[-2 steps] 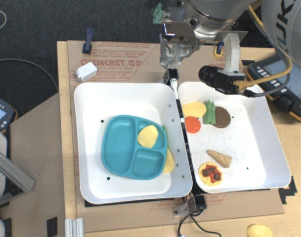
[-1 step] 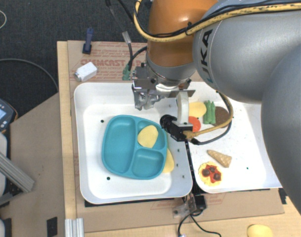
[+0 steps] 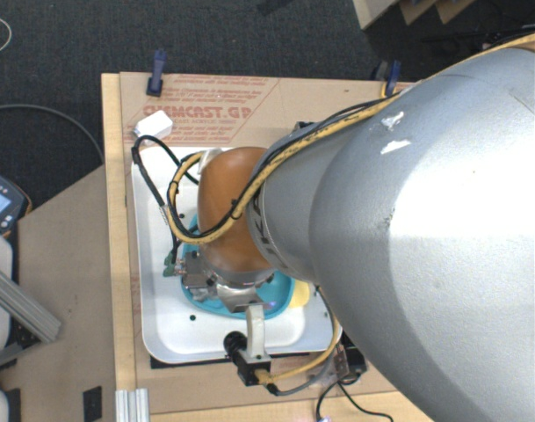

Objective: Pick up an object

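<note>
Camera view is showing the white bin [image 3: 153, 323], where the arm's wrist [image 3: 227, 236] is pressing straight down over a teal object [image 3: 201, 301]; a yellow piece [image 3: 298, 295] is peeking out rightward. Gripper state: cannot tell, hidden beneath.

The arm [image 3: 425, 209] is a thick, smooth grey cylinder with bright glare patches. Nearer the fingers it narrows to a glossy orange band [image 3: 227, 205] and a silver wrist ring [image 3: 227, 284]. Yellow and black cables [image 3: 184, 192] loop alongside the band.
</note>
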Action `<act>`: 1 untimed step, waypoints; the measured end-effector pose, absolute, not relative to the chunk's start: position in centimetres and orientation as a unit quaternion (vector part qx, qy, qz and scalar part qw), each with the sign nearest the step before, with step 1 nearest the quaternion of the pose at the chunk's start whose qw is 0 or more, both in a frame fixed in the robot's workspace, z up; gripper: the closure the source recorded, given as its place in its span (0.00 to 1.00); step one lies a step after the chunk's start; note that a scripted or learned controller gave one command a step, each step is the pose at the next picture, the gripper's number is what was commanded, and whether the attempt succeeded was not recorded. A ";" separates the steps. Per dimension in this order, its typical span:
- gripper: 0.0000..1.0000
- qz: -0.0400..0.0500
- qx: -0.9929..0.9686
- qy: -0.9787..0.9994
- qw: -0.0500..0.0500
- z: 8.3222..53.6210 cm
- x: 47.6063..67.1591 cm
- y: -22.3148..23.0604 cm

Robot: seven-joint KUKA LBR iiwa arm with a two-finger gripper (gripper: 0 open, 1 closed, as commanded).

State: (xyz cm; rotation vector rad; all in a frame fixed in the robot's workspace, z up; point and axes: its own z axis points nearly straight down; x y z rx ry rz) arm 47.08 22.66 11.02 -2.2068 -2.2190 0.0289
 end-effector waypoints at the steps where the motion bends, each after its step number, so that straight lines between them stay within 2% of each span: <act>1: 1.00 0.000 -0.708 -0.707 0.000 9.1 52.0 22.4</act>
